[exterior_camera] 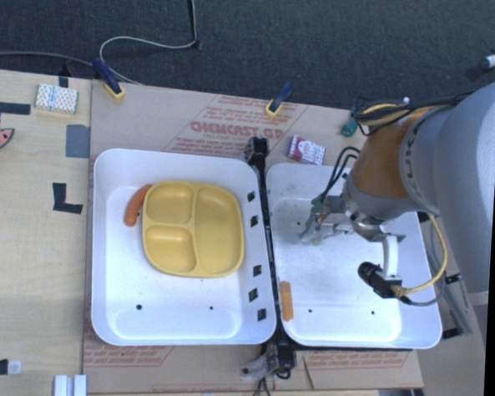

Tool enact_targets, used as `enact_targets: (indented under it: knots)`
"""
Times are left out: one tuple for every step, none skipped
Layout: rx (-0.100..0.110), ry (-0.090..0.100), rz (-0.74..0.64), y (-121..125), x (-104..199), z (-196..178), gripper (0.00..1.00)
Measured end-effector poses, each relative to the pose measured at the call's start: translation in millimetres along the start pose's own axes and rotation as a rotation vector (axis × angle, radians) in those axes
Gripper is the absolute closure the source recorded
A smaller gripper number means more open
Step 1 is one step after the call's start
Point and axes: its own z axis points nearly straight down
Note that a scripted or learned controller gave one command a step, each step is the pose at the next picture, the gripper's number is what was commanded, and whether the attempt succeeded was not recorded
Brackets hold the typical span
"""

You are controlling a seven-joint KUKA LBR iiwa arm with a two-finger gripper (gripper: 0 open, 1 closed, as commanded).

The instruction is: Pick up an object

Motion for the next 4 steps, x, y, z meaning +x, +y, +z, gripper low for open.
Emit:
enact_targets:
  knots:
    - [0.002,0.002,-0.001,-0.3,0.9,-9.0,1.00]
    - [0.002,0.001,-0.001,-0.3,0.9,-8.9,0.00]
    - [0.001,0.002,0.000,38.8,-3.9,19.0,0.00]
    - [-0.002,0.000,-0.002,39.4,-3.9,8.7,1.00]
